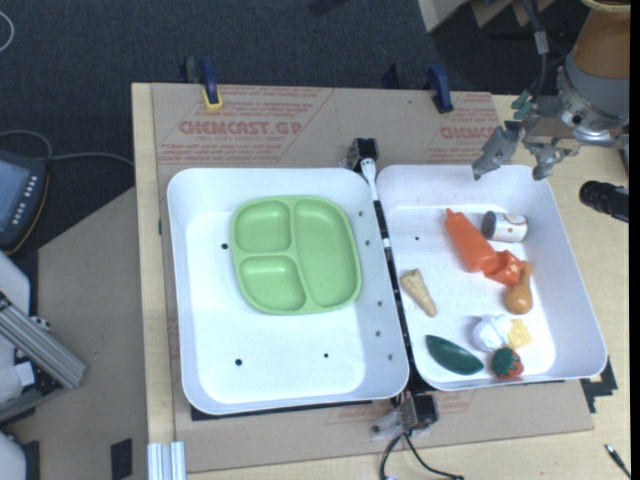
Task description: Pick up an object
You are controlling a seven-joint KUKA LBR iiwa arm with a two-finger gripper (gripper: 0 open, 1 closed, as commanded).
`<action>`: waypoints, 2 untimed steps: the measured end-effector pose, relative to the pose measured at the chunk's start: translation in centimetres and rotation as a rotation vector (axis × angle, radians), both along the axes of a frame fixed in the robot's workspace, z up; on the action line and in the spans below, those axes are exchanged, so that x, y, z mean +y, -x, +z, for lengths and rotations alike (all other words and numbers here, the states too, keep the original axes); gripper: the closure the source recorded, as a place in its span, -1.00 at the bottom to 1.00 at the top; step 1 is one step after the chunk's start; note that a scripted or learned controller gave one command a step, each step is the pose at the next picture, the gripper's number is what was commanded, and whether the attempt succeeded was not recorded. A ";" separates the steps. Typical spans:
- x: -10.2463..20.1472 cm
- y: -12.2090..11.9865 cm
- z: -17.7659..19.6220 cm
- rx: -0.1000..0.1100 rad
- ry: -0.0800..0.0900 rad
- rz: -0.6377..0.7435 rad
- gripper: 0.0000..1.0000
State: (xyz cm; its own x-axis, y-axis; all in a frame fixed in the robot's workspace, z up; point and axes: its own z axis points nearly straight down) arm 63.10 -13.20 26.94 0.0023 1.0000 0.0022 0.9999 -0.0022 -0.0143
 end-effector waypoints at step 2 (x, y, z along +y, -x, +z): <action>0.0 0.1 -5.5 -0.009 0.001 0.002 -1.00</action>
State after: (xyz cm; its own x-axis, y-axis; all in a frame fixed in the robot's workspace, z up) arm 63.02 -13.18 21.47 0.0001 1.0000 0.0010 1.0000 -0.0001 -0.0058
